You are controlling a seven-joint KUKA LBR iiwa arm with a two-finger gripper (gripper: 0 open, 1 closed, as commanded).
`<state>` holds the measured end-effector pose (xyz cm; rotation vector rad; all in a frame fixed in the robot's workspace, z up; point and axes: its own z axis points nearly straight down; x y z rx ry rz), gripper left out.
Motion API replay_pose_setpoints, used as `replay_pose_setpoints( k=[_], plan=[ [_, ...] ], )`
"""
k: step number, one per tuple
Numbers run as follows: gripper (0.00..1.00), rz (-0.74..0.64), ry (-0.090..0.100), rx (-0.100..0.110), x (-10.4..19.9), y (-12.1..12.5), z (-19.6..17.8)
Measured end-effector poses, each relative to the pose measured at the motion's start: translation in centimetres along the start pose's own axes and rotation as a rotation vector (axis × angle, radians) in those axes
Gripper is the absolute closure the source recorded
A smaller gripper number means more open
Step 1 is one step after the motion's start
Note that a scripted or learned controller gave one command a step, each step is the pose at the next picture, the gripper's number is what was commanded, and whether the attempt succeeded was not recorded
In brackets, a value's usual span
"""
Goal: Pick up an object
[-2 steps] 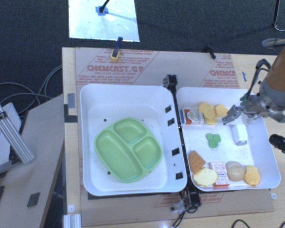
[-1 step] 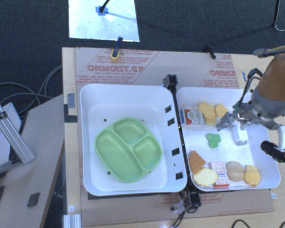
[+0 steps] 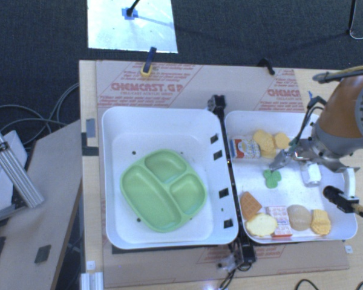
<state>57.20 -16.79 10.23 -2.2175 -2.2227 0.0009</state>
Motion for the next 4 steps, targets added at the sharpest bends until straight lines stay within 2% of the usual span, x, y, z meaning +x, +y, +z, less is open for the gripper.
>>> replay_pose_setpoints(
  k=[1, 2, 3, 4],
  plan=[
    [1.0, 0.0, 0.0, 0.0, 0.0, 0.1, -0.7],
    [1.0, -0.002, -0.002, -0.005, -0.5, 1.0, -5.3],
    [1.0, -0.004, -0.002, -0.006, -0.1, 0.9, -11.4],
    [1.0, -0.004, -0.001, -0.002, -0.1, 1.1, -12.0]
  ],
)
